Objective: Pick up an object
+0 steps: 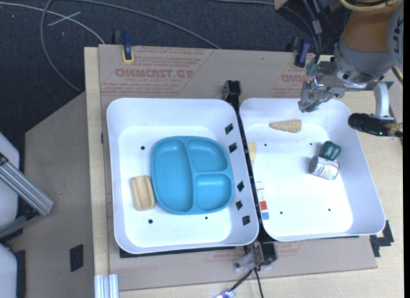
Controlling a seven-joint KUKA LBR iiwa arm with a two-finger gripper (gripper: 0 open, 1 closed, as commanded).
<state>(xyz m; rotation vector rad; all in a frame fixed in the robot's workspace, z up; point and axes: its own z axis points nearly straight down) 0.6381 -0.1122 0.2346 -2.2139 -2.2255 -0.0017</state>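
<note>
Grey arm's gripper [312, 101] hovers at the right bin's [359, 213] far edge, jaws' state can't tell. Nothing lifted. Cone [286, 125] lies just below it; small bottle [326, 161] nearer middle. Descent, grasp, lift all remain.

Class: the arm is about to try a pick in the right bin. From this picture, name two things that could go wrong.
1. The gripper hovers near the right bin's far rim, so a descent may strike the wall.
2. The small green-capped white bottle lies on its side and could roll away.
3. The tan cone-shaped piece is slim and may slip out.
</note>
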